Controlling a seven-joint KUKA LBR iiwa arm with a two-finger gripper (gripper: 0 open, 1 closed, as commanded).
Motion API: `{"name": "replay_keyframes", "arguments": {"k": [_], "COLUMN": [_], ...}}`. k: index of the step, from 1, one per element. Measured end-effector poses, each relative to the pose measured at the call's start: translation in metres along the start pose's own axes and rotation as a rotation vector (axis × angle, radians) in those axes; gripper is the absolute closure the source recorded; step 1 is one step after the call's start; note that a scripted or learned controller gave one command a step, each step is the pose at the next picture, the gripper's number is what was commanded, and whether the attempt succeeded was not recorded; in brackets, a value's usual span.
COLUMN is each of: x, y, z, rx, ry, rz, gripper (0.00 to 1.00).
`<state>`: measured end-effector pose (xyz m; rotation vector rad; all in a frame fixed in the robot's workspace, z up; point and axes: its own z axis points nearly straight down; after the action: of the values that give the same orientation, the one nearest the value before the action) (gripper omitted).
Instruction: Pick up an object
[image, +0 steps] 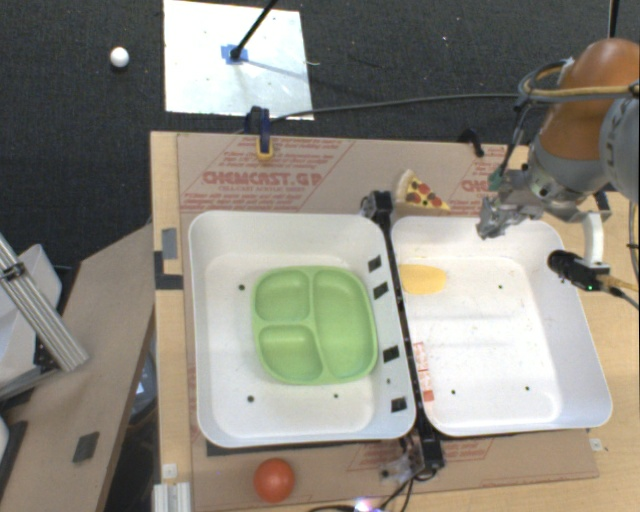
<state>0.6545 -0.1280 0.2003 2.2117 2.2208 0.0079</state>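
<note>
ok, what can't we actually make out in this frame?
- Two-finger gripper, camera view: small and blurred against the right white bin's rim; finger state unreadable.
- Grey arm with orange band: cut off by the right edge.
- Flat yellow oval object in the right bin: too featureless to identify.
- Pizza-slice-shaped toy behind the bins: lower edge hidden by the bin rim.

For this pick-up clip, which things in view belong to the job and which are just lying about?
Belongs to the job:
- gripper, over the right bin's far edge
- yellow piece in the right bin
- green divided tray in the left bin

Lying about:
- pizza slice toy behind the bins
- orange ball in front
- white ball far back
</note>
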Motion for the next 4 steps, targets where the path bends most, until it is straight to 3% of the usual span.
{"name": "replay_keyframes", "arguments": {"k": [1,2,4], "x": [0.0,0.047,0.146], "y": [0.002,0.01,0.002], "z": [-0.05,-0.041,-0.019], "rx": [0.001,0.006,0.008], "ry": [0.0,0.002,0.003], "rz": [-0.001,-0.004,-0.004], "gripper": [1.0,1.0,1.0]}}
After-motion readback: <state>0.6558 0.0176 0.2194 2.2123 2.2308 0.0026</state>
